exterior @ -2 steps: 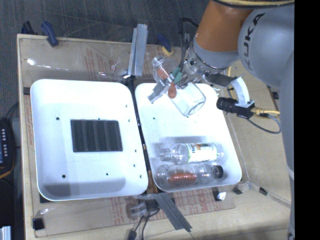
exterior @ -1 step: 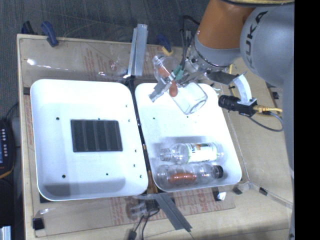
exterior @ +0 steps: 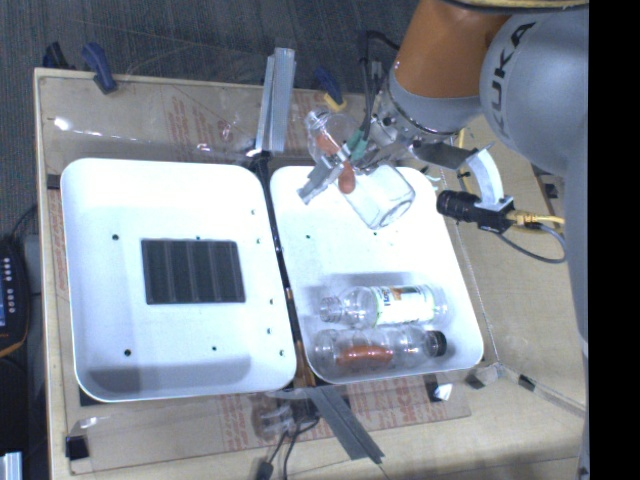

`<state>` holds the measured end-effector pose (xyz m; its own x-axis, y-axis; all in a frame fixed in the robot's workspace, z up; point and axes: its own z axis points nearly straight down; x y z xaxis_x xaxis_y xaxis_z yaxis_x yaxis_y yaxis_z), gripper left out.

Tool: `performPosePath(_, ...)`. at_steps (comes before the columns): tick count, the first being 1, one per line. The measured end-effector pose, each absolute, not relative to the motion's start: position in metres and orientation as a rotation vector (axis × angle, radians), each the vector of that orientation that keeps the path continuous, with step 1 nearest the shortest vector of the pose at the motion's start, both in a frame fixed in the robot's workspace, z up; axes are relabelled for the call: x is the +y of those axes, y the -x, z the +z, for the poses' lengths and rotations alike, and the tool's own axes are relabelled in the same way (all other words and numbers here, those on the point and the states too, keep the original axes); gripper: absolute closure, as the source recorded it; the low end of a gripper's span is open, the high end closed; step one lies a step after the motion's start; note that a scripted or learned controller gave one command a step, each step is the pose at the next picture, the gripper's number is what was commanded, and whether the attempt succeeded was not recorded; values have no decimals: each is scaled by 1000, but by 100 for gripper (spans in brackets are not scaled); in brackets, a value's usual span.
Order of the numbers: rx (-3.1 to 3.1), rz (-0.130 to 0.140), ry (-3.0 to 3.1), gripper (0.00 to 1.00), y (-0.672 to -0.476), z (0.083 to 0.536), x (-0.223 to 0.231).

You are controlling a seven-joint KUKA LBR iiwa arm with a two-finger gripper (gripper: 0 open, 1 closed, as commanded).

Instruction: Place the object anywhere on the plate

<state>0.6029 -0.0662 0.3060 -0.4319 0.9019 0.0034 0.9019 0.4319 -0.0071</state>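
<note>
Camera view: fingers [exterior: 345, 168] clenched on clear glass [exterior: 380, 196], aloft over right bin's [exterior: 455, 258] far end. Two bottles [exterior: 385, 308] lying at near wall; dark plate [exterior: 193, 271] alone in left bin [exterior: 100, 208], open room around.

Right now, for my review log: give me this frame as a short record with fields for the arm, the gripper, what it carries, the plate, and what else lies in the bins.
arm: reaches in from the right, over the right bin
gripper: above the far end of the right bin
carried: clear glass cup, tilted, at the fingers, off the bin floor
plate: dark ribbed rectangle, flat in the left bin, nothing on it
other items: two clear bottles lying side by side at the near end of the right bin
</note>
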Motion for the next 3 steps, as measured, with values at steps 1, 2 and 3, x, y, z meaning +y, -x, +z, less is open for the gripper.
performPosePath(1, -2599, 6, 1759, 0, -650, 272, -16)
performPosePath(2, -2835, 5, 1343, 0, -623, 283, 41)
performPosePath(3, -2952, 2, 1078, 0, -599, 340, 68)
